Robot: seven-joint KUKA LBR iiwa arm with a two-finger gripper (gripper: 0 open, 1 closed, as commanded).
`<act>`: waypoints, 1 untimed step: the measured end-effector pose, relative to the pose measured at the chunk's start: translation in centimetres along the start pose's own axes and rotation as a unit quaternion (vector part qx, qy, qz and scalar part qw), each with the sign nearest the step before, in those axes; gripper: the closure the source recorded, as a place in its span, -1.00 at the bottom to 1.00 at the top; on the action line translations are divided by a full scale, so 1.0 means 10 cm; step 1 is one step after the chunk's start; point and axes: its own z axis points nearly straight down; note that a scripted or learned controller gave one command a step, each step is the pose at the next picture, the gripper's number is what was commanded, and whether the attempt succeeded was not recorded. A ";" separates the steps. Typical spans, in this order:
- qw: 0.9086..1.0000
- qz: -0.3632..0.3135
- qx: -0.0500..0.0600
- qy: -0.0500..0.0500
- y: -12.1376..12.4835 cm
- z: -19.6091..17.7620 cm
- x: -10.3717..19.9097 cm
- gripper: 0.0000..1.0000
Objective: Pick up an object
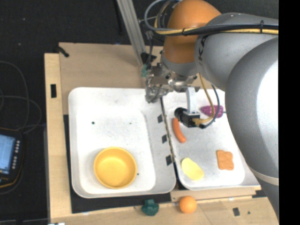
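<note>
Hand [153, 92] — opening not discernible — poised over the rim [165, 134] between the bins, the nearest candidate, an orange carrot-like piece [178, 130], lying apart in the right bin [208, 146]; descending here risks striking the rim and grasping nothing.

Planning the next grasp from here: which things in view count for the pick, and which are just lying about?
For the job: end effector between the bins; yellow bowl in the left bin; orange stick, pale yellow piece, orange square, purple thing in the right bin.

Lying about: green thing and orange ball on the bench outside the bins; handheld screen at far left.
</note>
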 end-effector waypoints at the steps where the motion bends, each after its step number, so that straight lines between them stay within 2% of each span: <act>1: 1.000 0.001 0.000 0.000 0.03 -0.08 0.21 1.00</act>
